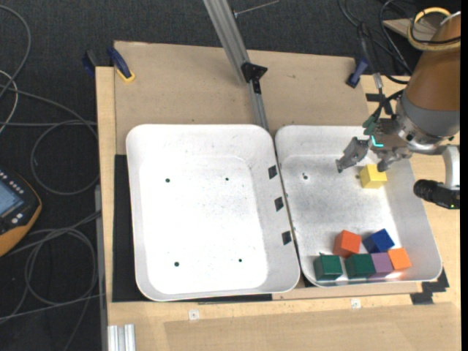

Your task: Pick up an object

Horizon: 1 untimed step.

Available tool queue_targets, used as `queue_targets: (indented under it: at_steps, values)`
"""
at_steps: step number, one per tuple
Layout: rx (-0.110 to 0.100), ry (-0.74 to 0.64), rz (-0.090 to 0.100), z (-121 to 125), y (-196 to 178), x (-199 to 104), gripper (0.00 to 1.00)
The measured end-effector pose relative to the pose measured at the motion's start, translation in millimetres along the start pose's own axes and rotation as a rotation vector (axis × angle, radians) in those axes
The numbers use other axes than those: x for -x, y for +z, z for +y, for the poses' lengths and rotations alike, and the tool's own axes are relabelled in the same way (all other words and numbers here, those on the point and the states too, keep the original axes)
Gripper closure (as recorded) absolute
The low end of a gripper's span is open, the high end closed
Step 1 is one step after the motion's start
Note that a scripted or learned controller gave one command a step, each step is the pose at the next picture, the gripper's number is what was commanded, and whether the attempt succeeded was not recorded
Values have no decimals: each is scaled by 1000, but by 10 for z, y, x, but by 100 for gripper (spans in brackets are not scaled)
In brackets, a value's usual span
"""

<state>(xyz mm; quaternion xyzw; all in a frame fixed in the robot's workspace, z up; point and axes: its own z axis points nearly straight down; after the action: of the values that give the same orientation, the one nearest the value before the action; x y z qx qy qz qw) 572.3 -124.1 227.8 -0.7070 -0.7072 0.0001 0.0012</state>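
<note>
My gripper (367, 159) hangs over the upper right part of the right bin (316, 133), its two fingers spread open with nothing between them. A yellow block (373, 177) lies on the bin floor just below the fingertips in the view, slightly toward the right finger; whether it touches them I cannot tell. At the bin's near right corner sits a cluster of blocks: a red-orange one (349, 242), a blue one (380, 239), an orange one (399, 258), a purple one (382, 263) and two green ones (360, 266) (329, 267).
The left bin (139, 146) stands beside the right one, split from it by a ridge with black clips (278, 204). A grey metal pole (232, 39) slants up from the bench behind the bins. Cables lie on the floor at left.
</note>
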Motion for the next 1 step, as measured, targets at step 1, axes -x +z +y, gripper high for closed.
queue_targets:
  at_steps: [1]
  values:
    - [-5, 1, 0, 9, 425, 14, 0]
